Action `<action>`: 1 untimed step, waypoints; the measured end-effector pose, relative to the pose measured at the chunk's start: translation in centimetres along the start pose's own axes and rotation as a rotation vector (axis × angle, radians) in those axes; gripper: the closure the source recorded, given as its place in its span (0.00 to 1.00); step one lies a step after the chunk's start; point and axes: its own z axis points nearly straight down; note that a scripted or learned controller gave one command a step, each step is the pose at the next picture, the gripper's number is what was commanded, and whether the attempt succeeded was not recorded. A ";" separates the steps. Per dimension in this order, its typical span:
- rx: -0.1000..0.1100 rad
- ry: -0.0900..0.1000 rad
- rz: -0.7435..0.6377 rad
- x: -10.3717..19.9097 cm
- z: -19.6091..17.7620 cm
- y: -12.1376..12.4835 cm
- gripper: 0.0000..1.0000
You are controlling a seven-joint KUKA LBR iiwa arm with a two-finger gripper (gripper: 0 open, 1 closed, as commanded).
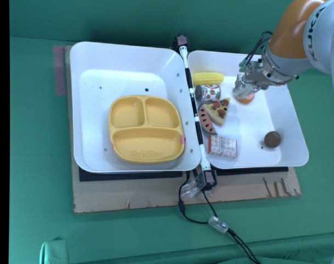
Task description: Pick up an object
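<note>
My gripper (243, 91) hangs low over the back of the right bin (290, 122), directly above a small orange-red object (245, 99) that peeks out under it. Whether that object is gripped or just lying on the bin floor I cannot tell. Along the bin's left side lie a yellow corn cob (208, 78), a small can (207, 93), a pizza slice (218, 110) and a watermelon slice (207, 123). A red and white box (222, 146) lies near the front. A brown ball (272, 139) rests at the front right.
The left bin (92, 81) holds a yellow divided plate (147, 128). A black and white bar (190, 92) runs between the bins. Cables (211, 216) trail off the front of the cardboard base. Green cloth surrounds the bench.
</note>
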 end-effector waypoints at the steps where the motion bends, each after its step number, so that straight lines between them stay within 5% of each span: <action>1: 0.000 0.000 0.000 0.0 0.0 0.0 0.00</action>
